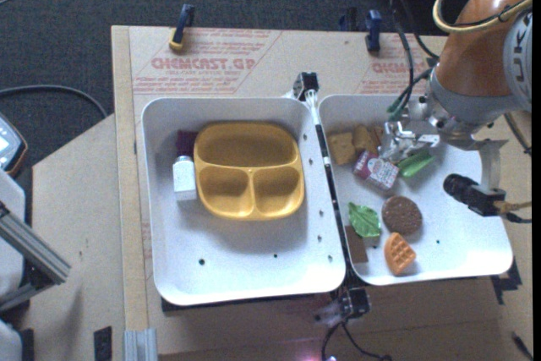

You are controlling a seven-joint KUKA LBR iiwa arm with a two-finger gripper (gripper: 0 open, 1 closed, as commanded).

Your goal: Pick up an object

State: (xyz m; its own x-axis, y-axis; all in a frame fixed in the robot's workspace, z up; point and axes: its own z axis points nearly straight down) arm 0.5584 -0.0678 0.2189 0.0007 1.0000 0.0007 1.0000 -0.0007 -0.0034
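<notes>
My gripper (399, 144) reaches down into the right bin (473, 249) near its back, under the grey arm with the orange band. Its tip hangs right over a maroon and white packet (376, 172) and beside a green pod-like piece (417, 163). Two tan cracker-like pieces (342, 147) lie just left of it. Nearer the front lie a green leaf (365, 220), a round brown patty (401, 215), an orange waffle piece (400, 254) and a small brown block (355, 247). I see nothing held.
The left bin (211, 266) holds a yellow divided plate (249, 170), a small white bottle (184, 178) and a dark purple thing (186, 139). A black cylindrical part (472, 194) sticks out over the right bin's right side. A ridge divides the bins.
</notes>
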